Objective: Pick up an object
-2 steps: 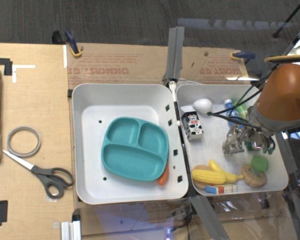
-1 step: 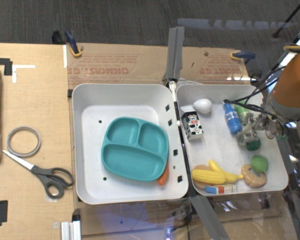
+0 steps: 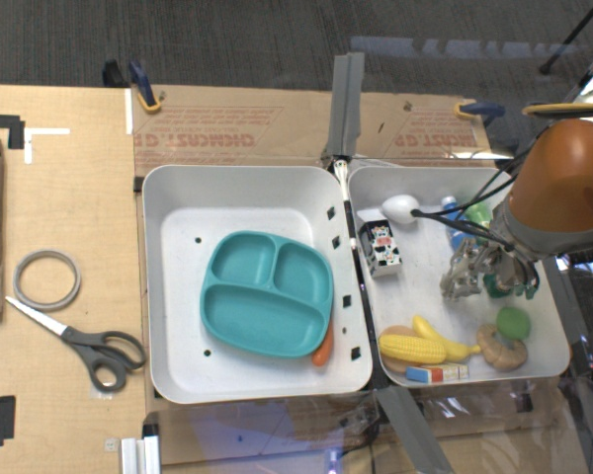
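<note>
Currently the gripper [image 3: 471, 276] sits low in the right bin [image 3: 547, 358], toward its 3 o'clock side; whether its fingers are apart or together cannot be told. Candidate objects lie around it: a green ball [image 3: 513, 322] and a brown piece [image 3: 501, 348] at 5 o'clock, a corn cob [image 3: 411, 347] and a banana [image 3: 437, 338] at 7 o'clock, a cow-print box [image 3: 381, 247] at 9 o'clock, a white object [image 3: 400, 206] at 10 o'clock. Next door, the left bin [image 3: 173, 205] holds a teal plate [image 3: 267, 294], with a carrot [image 3: 323, 349] at its 5 o'clock edge.
</note>
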